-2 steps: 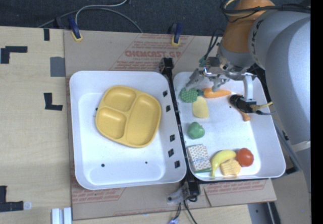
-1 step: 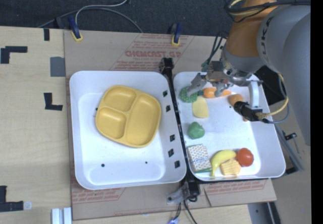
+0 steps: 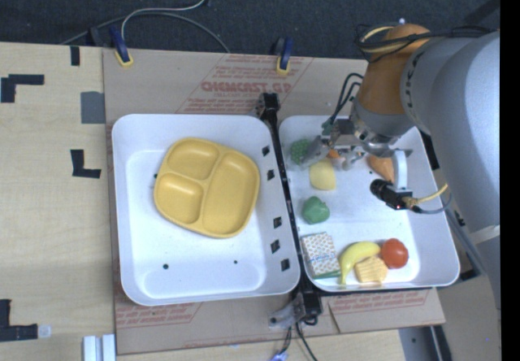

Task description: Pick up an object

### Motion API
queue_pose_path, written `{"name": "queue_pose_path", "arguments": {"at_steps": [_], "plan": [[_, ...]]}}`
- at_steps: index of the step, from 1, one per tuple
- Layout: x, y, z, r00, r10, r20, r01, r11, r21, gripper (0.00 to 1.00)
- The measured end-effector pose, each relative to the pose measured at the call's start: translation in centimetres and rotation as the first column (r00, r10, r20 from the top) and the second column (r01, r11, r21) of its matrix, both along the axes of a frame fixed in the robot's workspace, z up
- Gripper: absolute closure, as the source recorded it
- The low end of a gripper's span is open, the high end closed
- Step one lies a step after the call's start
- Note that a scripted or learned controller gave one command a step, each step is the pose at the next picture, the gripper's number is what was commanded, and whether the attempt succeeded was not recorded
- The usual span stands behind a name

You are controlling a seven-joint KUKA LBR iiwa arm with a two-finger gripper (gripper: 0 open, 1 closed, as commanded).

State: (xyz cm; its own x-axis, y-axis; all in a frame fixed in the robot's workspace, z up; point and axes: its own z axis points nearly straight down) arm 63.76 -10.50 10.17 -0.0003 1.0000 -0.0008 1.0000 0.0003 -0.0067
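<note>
Your candidates all sit in the right bin [image 3: 435, 262], right of frame centre. Nearest the claw: a pale yellow, lemon-like piece [image 3: 323, 177] in the bin's upper left part, just below the gripper [image 3: 340, 152]. A dark green leafy piece [image 3: 301, 150] lies to the upper left of it, close against the bin's left wall. A second green piece [image 3: 315, 209] sits below the yellow one, apart from it.

Along the bin's lower edge you have a patterned square packet [image 3: 319, 253], a banana [image 3: 356, 256], a small tan cracker-like piece [image 3: 370, 271] touching the banana's lower side, and a red tomato [image 3: 394, 254] just to the right. An orange piece [image 3: 380, 164] shows partly under the wrist hardware.

The gripper hangs low over the upper left of this bin, between the dark green piece and the orange piece. You cannot tell from this angle how the claw is set; nothing is visibly held.

The arm [image 3: 455, 99] enters from the right, its orange band [image 3: 386, 79] in the upper right of frame.

The left bin [image 3: 134, 213] holds a yellow divided plate [image 3: 206, 186], tilted a little. Both bins rest on a cardboard sheet [image 3: 211, 83] held by clamps along its top edge.
</note>
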Motion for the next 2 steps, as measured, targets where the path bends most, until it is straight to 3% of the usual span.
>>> {"name": "queue_pose_path", "arguments": {"at_steps": [1, 2], "plan": [[2.7, -3.4, -1.8, 1.000, -0.001, -0.022, 0.001, 1.000, 0.014, 0.00], [-1.1, 0.0, -1.6, 1.000, 0.001, 0.007, -0.001, 1.000, 0.000, 0.00]]}}
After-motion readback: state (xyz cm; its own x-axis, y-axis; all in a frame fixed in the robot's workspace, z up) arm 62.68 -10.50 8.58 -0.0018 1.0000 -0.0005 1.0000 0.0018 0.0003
